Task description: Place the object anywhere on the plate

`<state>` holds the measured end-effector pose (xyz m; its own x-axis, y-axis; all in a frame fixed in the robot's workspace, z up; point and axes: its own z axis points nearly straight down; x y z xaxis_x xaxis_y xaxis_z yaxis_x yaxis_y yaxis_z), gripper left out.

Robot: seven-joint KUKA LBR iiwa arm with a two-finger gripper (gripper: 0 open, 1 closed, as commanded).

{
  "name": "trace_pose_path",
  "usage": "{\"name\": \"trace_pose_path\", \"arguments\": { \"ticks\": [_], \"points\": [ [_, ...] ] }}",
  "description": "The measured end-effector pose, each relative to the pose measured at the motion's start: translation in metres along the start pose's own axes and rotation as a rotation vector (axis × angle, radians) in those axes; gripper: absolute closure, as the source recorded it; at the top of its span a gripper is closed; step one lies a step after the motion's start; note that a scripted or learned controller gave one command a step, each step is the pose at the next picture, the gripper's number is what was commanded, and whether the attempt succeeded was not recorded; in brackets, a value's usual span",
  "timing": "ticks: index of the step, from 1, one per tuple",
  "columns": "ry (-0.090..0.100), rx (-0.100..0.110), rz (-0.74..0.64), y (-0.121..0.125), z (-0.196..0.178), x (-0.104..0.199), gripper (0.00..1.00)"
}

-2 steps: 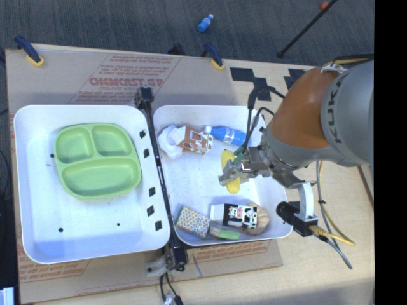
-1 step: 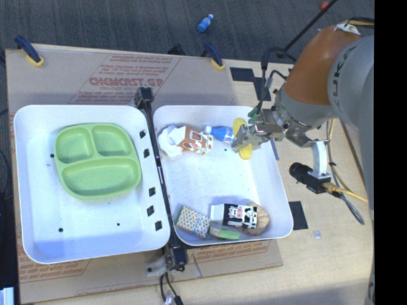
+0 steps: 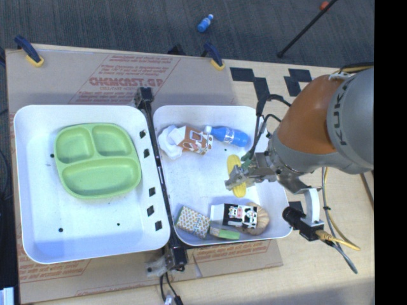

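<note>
Dark carpet surrounds the table [image 3: 210, 65], which is covered in printed cardboard and carries two shallow white bins side by side. Far to the left of the claw, the left bin [image 3: 38, 234] holds a green divided plate [image 3: 97, 159], nothing resting on it yet. Nearer, in the right bin [image 3: 213, 114], sit a crumpled white piece and a small printed carton [image 3: 194, 140] up and to the claw's left, with a blue bottle [image 3: 230, 135] just above the claw. Below and left of it lie a patterned packet [image 3: 192, 222], a black-and-white box [image 3: 238, 215] and a brown lump beside that.

The claw [image 3: 243, 173] hangs low over the right side of this bin, pressed against a yellow object [image 3: 236, 170], apparently a banana-shaped toy; how wide it stands I cannot tell, and whether the toy sits between the fingers is unclear.

Judging from this, the risk is a shallow or off-centre pinch: the curved toy could slip free on the lift, or drop while crossing the divider [image 3: 154, 164] between the bins, short of the plate.
</note>
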<state>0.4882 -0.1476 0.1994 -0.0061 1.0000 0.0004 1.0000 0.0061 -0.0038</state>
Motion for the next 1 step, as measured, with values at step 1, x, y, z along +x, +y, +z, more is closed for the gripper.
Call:
{"name": "trace_pose_path", "arguments": {
  "ticks": [1],
  "points": [
    [-0.002,-0.005,0.000,0.0530,-0.0410,-0.0487,1.00]
  ]
}}
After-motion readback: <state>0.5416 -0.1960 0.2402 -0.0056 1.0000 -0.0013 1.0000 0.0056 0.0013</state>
